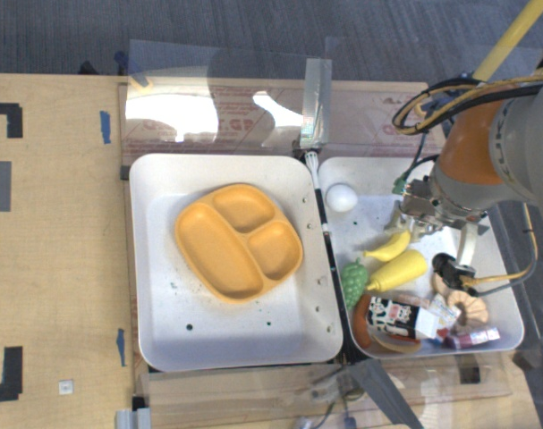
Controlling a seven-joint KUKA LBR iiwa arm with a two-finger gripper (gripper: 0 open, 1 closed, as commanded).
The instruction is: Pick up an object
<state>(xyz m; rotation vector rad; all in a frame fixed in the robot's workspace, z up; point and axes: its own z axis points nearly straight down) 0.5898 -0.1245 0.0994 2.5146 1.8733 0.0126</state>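
My gripper hangs low over the middle of the right bin, reaching in from the right. Its tip is just right of a small yellow banana, close to it or touching. A larger yellow piece lies just below the banana, with a green toy at its left. A white ball rests near the bin's upper left corner. I see nothing held between the fingers.
The left bin holds an orange divided plate. At the right bin's front sit a brown bowl, a black-and-white pack, a tan toy and a purple-red marker.
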